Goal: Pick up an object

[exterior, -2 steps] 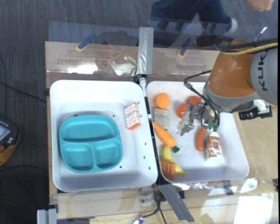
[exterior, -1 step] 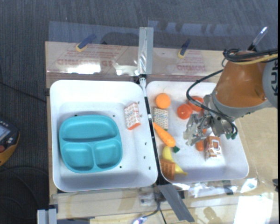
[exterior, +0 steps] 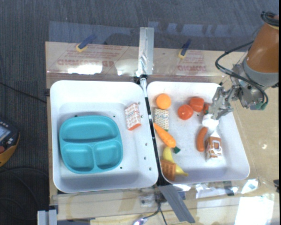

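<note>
Hovering hand [exterior: 218,108] — above white bottle [exterior: 212,140] (right bin [exterior: 234,165])

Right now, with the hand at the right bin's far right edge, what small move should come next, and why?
Probably a short descent toward the bottle just below it. The hand sits over the right bin near the bottle's white cap, apart from the tomatoes. Nothing is visibly between its fingers, so lowering onto the nearest item seems the sensible step. Whether the fingers are open cannot be told.

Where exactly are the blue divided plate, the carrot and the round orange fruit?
blue divided plate [exterior: 90,143], camera view, on its middle ridge.
carrot [exterior: 165,137], camera view, middle of its orange body.
round orange fruit [exterior: 163,101], camera view, its centre.
</note>
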Controlling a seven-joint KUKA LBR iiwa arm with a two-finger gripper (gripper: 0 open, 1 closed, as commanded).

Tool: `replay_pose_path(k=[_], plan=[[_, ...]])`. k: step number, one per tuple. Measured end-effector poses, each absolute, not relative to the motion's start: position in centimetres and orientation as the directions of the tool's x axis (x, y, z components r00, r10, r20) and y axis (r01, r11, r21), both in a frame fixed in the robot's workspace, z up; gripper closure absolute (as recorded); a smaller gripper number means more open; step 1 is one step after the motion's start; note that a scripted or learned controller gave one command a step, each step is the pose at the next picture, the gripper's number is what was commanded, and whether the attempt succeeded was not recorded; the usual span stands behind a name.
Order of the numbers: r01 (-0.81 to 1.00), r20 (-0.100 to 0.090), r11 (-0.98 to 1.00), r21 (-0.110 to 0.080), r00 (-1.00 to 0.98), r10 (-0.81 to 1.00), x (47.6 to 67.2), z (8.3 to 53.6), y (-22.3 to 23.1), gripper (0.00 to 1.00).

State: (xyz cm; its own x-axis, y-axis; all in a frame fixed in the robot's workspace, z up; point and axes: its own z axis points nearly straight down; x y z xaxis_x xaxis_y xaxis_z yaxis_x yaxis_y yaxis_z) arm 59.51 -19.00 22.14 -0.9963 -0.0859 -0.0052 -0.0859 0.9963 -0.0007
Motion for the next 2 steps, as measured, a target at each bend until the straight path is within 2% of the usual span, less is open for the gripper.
replay_pose_path(k=[1,2], plan=[[-0.087,-0.005,0.996,0.001,-0.996,-0.087,59.5,22.1,-18.9,0.0],[-0.085,-0.003,0.996,0.001,-0.996,-0.085,51.8,9.5,-17.8,0.0]])
